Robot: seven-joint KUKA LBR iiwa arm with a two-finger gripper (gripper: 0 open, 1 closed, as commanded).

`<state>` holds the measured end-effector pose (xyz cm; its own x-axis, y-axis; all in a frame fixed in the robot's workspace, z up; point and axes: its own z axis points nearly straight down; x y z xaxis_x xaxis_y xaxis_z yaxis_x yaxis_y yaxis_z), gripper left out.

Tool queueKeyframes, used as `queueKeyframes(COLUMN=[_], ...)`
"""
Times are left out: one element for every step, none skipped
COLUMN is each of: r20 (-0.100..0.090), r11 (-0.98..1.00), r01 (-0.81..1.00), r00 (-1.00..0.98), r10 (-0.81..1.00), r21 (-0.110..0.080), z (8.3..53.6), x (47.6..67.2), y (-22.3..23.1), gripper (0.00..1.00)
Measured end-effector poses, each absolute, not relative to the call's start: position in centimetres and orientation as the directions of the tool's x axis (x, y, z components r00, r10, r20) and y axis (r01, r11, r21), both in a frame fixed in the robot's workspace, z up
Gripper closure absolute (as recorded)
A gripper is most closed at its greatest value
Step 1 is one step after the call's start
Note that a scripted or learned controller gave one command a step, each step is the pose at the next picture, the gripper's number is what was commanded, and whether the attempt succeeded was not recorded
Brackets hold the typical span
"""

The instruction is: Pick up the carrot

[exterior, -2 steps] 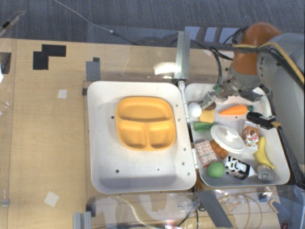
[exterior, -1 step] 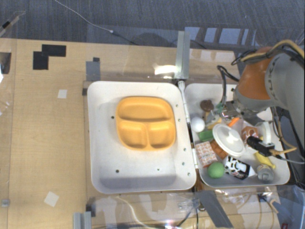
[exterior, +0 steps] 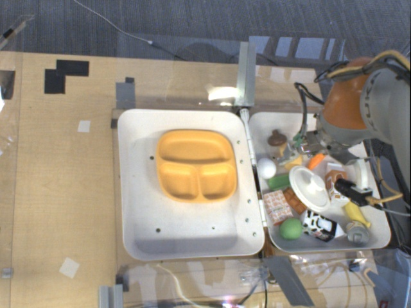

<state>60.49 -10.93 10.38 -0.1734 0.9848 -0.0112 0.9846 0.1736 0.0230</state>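
The carrot [exterior: 316, 161] shows as a small orange piece in the right bin [exterior: 380, 236], near the bin's back half among other items. The arm comes in from the right, its orange band [exterior: 343, 104] above the bin's back right corner. My gripper [exterior: 304, 145] hangs low over the bin, just up and left of the carrot and very close to it. The wrist and cables hide its tips. Nothing can be seen lifted off the pile.
A yellow divided tray [exterior: 196, 164] lies in the left bin [exterior: 138, 191]. Crowded around the carrot in the right bin are a white bowl [exterior: 309, 188], a white egg [exterior: 266, 168], a brown item [exterior: 277, 138], a green ball [exterior: 291, 229], a banana [exterior: 355, 213] and a checkered pack [exterior: 276, 205].
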Motion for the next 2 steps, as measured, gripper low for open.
queueKeyframes(r20=[-0.002,-0.007], r11=[0.161,0.796], r01=[0.987,0.605], r00=[-0.161,-0.796], r10=[0.987,0.605], r21=[0.015,0.006], z=[19.1,22.2], x=[66.7,64.3], y=[-5.8,-0.7], gripper=[1.00,1.00])
